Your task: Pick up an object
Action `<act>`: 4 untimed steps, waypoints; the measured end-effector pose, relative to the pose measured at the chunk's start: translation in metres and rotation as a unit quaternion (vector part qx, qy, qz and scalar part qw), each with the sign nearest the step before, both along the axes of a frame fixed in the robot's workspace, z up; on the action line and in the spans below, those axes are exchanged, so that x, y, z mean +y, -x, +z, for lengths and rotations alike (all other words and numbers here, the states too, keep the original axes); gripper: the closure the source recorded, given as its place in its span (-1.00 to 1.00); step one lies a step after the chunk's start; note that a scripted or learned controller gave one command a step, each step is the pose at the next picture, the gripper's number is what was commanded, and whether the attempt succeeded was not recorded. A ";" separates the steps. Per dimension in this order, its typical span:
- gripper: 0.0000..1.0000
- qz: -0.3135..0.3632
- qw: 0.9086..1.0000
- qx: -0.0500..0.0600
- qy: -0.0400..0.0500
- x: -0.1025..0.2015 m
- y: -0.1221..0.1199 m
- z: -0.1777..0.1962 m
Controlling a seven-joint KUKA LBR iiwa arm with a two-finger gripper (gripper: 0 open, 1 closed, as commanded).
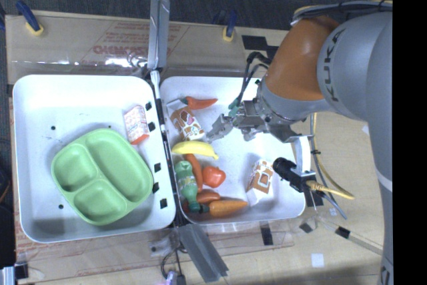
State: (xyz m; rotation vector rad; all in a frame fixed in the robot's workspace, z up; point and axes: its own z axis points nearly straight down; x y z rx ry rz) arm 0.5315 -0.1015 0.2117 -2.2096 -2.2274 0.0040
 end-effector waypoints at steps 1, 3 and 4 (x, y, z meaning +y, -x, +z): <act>-1.00 -0.087 0.996 -0.001 0.001 -0.015 -0.033 0.050; -1.00 0.079 0.997 -0.010 -0.001 -0.084 0.033 -0.112; -1.00 0.115 0.993 -0.002 0.000 -0.070 -0.043 -0.120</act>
